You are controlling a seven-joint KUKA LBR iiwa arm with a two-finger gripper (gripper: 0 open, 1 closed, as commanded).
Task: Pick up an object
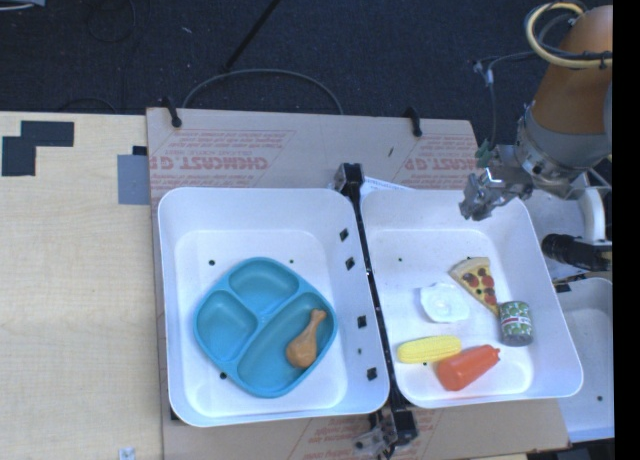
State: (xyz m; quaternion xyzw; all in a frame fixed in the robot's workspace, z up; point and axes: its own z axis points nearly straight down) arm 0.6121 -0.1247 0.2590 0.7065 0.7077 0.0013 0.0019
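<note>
2 white bins: left bin (180,248) at 9 o'clock, right bin (560,348) at 3 o'clock. Left: 1 blue divided plate (230,323), 1 drumstick (308,338) on it. Right: 1 pizza slice (474,281), 1 white egg pc (442,302), 1 small can (516,322), 1 corn cob (428,349), 1 red-orange veg (466,366). 1 arm w/ 1 gripper (482,195), abt 2 o'clock.

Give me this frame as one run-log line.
tool over right bin's far rim | nothing held | chicken leg on blue plate
</note>
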